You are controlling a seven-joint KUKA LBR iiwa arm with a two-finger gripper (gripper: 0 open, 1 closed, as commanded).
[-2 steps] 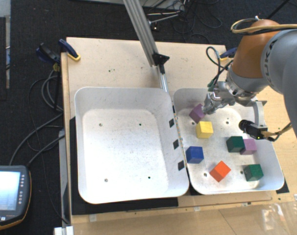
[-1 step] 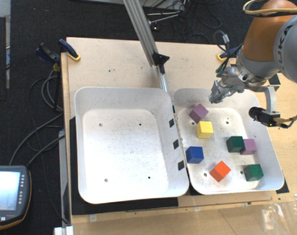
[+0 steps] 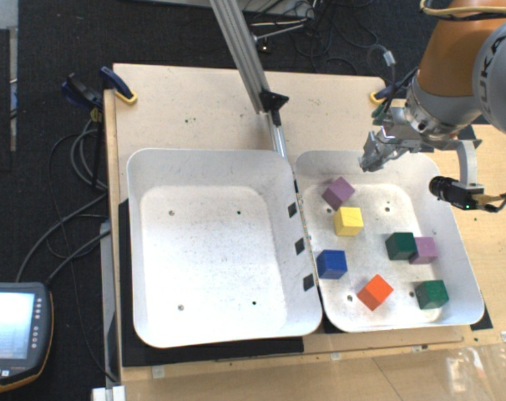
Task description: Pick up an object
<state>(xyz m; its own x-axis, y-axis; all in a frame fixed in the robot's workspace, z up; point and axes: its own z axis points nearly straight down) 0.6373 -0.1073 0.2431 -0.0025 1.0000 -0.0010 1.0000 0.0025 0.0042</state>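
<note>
The right bin (image 3: 453, 224) holds several small blocks: a purple one (image 3: 338, 192), a yellow one (image 3: 349, 220), a blue one (image 3: 331, 263), an orange one (image 3: 375, 292), two dark green ones (image 3: 401, 246) (image 3: 432, 294) and a light purple one (image 3: 425, 250) touching the upper green block. My gripper (image 3: 371, 159) hangs over the bin's far edge, up and to the right of the purple block, well apart from every block. Nothing shows between its fingers.
The left bin (image 3: 153, 224) sits beside the right one. A slanted metal pole (image 3: 240, 44) runs down to the gap between the bins. Clamps (image 3: 115, 86) grip the board's far corners. A pendant screen (image 3: 15, 332) lies at the lower left.
</note>
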